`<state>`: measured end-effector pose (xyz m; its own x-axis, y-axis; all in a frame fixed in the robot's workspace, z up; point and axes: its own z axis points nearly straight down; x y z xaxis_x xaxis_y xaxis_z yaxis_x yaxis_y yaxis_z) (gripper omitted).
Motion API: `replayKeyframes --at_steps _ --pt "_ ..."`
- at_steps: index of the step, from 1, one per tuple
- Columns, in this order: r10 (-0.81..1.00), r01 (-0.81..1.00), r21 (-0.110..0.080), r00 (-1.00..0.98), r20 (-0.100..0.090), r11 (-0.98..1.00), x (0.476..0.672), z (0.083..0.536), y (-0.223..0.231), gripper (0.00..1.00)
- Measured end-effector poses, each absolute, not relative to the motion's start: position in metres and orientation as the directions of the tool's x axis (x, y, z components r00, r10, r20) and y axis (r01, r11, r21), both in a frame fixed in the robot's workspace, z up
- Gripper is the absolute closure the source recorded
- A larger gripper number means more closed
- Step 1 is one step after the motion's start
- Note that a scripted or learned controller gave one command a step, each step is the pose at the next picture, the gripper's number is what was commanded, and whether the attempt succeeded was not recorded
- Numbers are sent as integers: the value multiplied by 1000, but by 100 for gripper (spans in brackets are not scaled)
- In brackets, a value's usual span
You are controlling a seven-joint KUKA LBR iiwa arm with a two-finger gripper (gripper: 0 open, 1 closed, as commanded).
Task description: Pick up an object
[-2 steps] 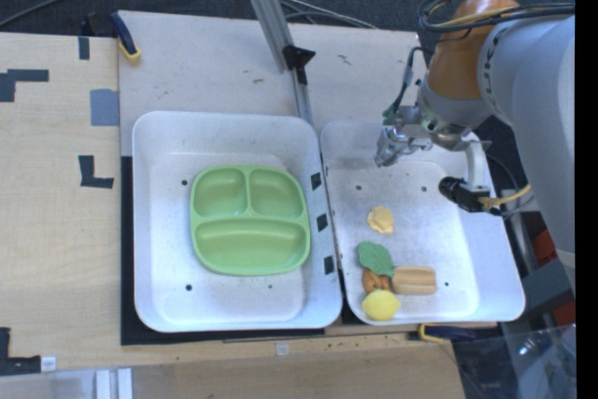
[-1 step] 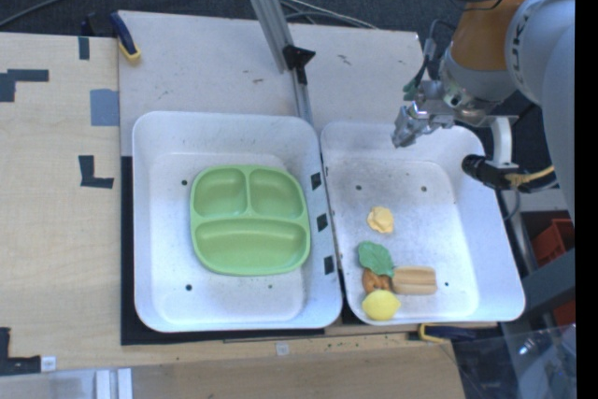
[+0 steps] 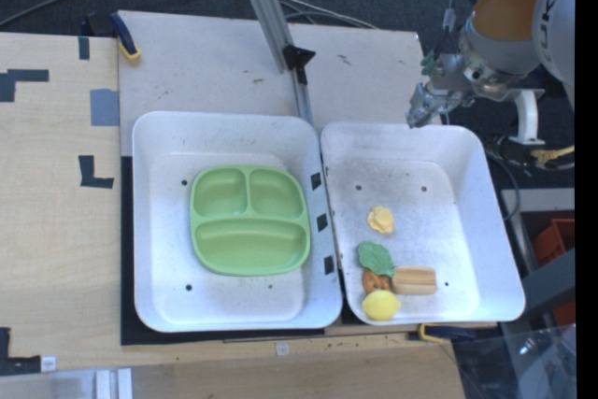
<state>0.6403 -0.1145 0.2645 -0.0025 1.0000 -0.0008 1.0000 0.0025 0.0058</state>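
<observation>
Gripper [image 3: 422, 110] hangs over the right bin's [image 3: 486, 201] upper rim, upper right of frame; can't tell how it is set, nothing seen held. Candidates cluster in the bin's lower part: yellow piece [image 3: 380, 220], green leaf [image 3: 376, 256], tan block [image 3: 414, 280], lemon [image 3: 380, 305]. Risk: they touch, so a descent may nudge neighbours or grab two. Green plate [image 3: 249, 220] sits in left bin.

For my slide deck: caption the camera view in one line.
End effector hovering over the right bin's far rim, small food items clustered near its front; green divided plate in left bin.
</observation>
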Motion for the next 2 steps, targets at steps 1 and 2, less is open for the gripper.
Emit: replayKeyframes --at_steps 1,2 --pt "1000 1000 -1 -6 1 6 655 252 -60 100" --pt "1000 1000 -3 -7 1 7 654 239 -3 100"
